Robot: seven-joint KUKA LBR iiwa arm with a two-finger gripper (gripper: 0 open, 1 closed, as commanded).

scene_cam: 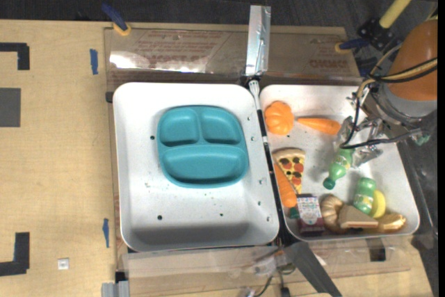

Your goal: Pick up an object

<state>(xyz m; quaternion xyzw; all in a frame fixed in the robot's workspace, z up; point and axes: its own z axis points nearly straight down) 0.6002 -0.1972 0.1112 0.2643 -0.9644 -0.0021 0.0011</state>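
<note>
Lying nearest the lens: bread roll (345, 214) below end effector (358, 142) | hovering over right bin (410, 205), spread impossible to tell | sitting just beneath-left: green bottle (337, 170) | judging it light, rigid, slick plastic; gripping across the body.

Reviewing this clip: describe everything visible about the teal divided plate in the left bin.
The teal plate is a rounded-rectangle tray, apparently matte plastic, moulded into three compartments: two smaller ones along its far side and one wide one along its near side. All three look bare. It lies flat and right way up, roughly centred on the floor of the left bin, its long side running left to right. Nothing but the bin floor touches it; the toy food sits in the other bin.
</note>
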